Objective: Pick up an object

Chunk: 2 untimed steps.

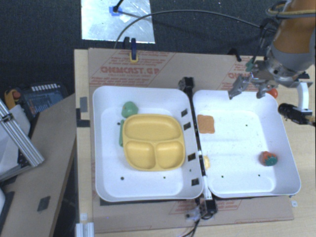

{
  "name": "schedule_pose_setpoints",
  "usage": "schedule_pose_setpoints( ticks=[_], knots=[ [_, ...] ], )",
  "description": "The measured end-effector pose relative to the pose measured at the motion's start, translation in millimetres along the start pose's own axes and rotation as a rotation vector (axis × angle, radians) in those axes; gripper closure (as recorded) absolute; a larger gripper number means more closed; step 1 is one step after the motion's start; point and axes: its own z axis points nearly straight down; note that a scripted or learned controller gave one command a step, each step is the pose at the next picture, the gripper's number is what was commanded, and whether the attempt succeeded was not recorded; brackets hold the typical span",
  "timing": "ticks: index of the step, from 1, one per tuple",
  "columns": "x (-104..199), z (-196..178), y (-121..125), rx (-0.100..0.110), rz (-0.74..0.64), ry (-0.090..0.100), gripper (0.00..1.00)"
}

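Camera view, we list: left bin holds yellow tray; right bin holds orange square; gripper spread, holding nothing.

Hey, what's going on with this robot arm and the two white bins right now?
The grey-and-orange arm reaches in from the right, its pincer open above the far edge of the right bin, with nothing between its fingers. In that bin lie an orange flat piece near the divider, a small red-and-teal object toward the right, and a small yellow piece at the divider. The left bin holds a yellow compartment tray resting partly over a green item. Nothing has been picked up yet.
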Motion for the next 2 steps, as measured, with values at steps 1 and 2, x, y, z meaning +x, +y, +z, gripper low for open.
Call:
schedule_pose_setpoints(
  ticks=[1, 2],
  knots=[
    [0, -7, 2, -0.011, -0.002, -0.001, 0.00],
    [5, 39, 9, -0.008, -0.004, -0.001, 0.00]
  ],
)
